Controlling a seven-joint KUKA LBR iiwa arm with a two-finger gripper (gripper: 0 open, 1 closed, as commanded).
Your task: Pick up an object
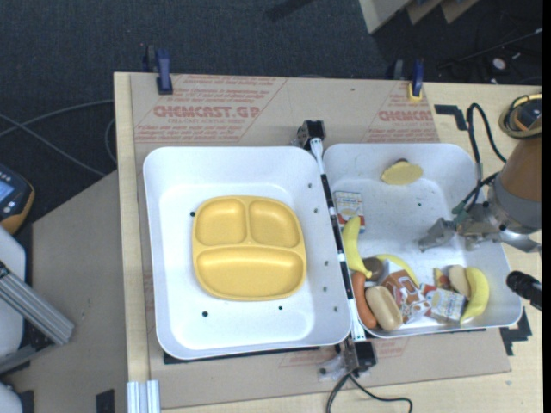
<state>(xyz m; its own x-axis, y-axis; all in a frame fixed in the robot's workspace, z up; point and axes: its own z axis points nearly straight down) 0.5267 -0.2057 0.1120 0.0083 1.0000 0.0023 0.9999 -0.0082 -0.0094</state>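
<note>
At the frame's right, the gripper [435, 236] hangs over the right white plastic bin [430, 160], its opening impossible to judge, above the toy foods [413, 295] clustered lower down.

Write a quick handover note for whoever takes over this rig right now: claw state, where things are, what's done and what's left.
Claw: over the right bin, in its bare middle, nothing visibly between its fingers.
Right bin: toy food heaped along the near edge, with a banana, a hot dog and a second banana; a yellow chip lies alone at the far side.
Left bin: holds a yellow divided plate.
Done: nothing lifted.
Left: grasp and lift one object.
</note>
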